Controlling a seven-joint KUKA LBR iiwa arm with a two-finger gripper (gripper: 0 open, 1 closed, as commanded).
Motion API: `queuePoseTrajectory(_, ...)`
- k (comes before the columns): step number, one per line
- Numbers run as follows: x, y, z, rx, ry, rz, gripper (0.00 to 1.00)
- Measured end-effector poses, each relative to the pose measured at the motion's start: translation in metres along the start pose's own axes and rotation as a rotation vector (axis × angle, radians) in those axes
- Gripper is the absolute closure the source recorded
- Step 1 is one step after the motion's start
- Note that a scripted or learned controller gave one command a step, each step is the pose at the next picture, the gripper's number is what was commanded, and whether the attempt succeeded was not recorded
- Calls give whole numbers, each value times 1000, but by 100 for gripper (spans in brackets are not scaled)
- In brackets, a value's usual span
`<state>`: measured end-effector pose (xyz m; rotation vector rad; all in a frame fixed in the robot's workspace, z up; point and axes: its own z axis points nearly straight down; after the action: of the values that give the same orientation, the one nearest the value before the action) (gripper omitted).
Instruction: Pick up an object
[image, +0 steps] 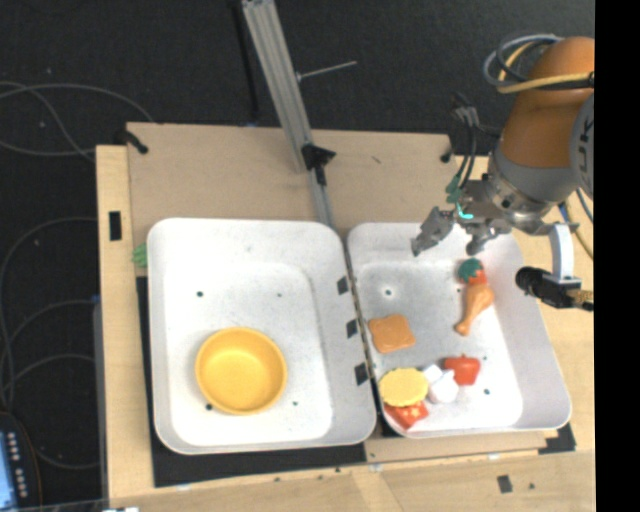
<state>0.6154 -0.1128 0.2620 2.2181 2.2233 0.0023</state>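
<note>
The gripper (455, 234) hangs open and empty at the right bin's (535, 395) upper edge. The drumstick (474, 305) lies just below; its tapered shape risks slipping free.

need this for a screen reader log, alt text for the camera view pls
A grey and orange robot arm holds its open gripper above the right bin, which contains small toy foods including a drumstick. A yellow bowl sits in the left bin.
</note>
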Motion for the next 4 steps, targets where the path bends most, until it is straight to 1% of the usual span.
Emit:
queuePoseTrajectory(1,7,-2,59,6,-2,3,0)
queuePoseTrajectory(2,9,6,105,2,-2,3,0)
queuePoseTrajectory(3,7,5,157,5,-3,4,0)
queuePoseTrajectory(4,6,7,143,-2,-1,9,100)
